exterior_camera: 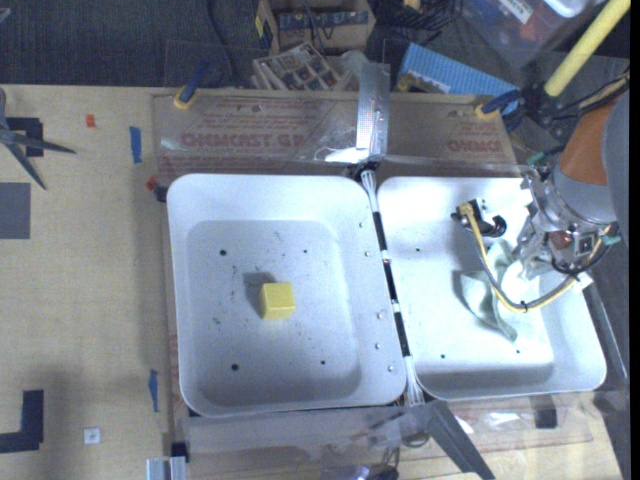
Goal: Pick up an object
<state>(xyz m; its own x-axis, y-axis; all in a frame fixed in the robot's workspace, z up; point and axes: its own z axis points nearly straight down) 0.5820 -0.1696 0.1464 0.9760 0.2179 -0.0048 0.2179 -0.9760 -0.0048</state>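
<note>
On the wooden tabletop (80,268) the left bin (200,208) holds the one plain candidate for the task, a small yellow block (278,300), lying flat near the middle of the bin floor with open white plastic on every side. The right bin (430,348), touching the left one along a shared rim, holds no block that I can make out; a grey-green, rag-like scrap (490,308) lies on its floor, with a yellow cable (520,298) looping over it. The chief risk, as I judge it, is that the tool (530,253) closes over the right bin, well apart from the block, and catches only the limp scrap or its own cable, or nothing at all; a soft, flat thing of that kind would likely slip out on the lift. A second risk is the cable snagging on the bin wall if the arm crosses to the left. The arm (590,158) reaches in from the right, its orange band above the wrist, the wrist tipped downward over the right half of the right bin. Whether the tool's jaws stand apart or together cannot be told from here; they are lost among fittings and wires.
</note>
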